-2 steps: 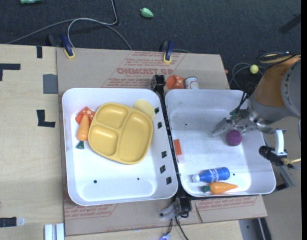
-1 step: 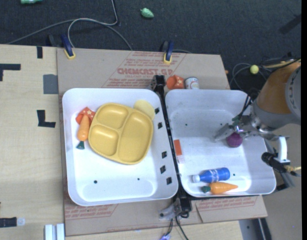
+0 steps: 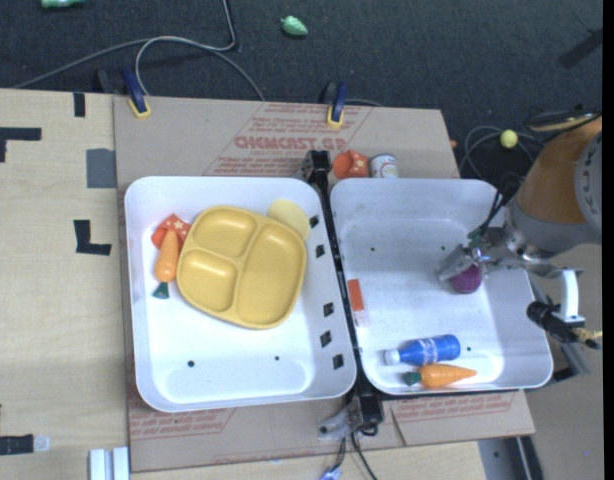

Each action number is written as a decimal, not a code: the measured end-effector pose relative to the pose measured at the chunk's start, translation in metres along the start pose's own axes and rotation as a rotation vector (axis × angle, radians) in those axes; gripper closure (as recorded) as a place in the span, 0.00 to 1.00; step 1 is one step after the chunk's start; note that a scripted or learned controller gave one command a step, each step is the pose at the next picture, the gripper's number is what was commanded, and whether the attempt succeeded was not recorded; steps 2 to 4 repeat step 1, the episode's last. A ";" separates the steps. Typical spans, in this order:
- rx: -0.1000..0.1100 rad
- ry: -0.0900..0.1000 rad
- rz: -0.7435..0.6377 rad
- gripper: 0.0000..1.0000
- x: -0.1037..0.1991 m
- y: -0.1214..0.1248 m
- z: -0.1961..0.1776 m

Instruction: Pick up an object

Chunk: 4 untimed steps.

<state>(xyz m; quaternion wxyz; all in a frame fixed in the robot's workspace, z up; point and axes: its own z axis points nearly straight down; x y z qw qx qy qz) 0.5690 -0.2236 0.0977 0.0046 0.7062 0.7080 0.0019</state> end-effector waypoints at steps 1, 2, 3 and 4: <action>0.003 0.005 -0.001 1.00 0.067 0.018 0.010; 0.003 0.005 -0.001 1.00 0.067 0.018 0.010; 0.003 0.005 -0.001 1.00 0.067 0.018 0.010; 0.003 0.005 -0.001 1.00 0.067 0.018 0.010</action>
